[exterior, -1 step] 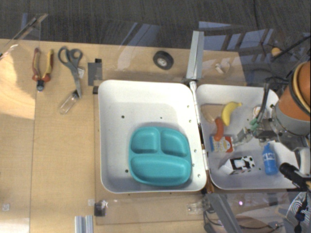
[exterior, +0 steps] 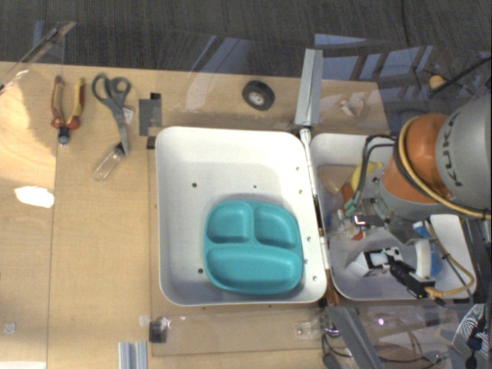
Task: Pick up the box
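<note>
A wooden counter (exterior: 92,244) carries scissors (exterior: 115,102) and pliers (exterior: 65,108) at ten o'clock; the arm (exterior: 453,160) covers the right bin (exterior: 346,283), jaws' state impossible to tell.

Box (exterior: 423,257), small and white with blue markings, standing roughly upright, in the right bin (exterior: 350,281) near its front right corner, partly hidden by the arm.

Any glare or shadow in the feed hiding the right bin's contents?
Camera view: a bright glare patch lies on the bench at far left, away from the bins; the left bin is evenly lit; the arm covers and shades much of the right bin, where small items look cluttered and indistinct.
</note>
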Tool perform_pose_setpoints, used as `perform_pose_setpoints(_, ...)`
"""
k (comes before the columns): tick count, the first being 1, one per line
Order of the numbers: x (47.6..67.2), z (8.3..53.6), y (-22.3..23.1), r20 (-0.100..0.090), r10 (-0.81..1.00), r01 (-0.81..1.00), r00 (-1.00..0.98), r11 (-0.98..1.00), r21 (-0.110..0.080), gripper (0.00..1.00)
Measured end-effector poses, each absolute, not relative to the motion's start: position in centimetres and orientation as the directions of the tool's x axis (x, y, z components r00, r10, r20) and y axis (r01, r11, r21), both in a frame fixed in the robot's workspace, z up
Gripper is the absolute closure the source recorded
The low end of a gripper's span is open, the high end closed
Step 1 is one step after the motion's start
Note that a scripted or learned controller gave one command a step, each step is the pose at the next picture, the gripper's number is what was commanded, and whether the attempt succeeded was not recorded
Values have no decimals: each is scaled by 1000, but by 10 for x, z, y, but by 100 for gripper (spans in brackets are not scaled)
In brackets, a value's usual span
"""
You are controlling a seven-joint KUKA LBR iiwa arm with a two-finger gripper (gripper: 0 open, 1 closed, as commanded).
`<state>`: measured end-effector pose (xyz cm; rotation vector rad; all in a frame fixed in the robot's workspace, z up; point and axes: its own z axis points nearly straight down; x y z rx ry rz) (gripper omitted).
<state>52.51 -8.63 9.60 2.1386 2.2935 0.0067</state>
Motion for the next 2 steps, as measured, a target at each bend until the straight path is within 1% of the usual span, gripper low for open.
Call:
perform_pose_setpoints(1,527,107,-85,-1,997,997,-73,73,12,100)
perform_pose_setpoints(2,538,204,-57,0,1000,1000,22,-22,7,100)
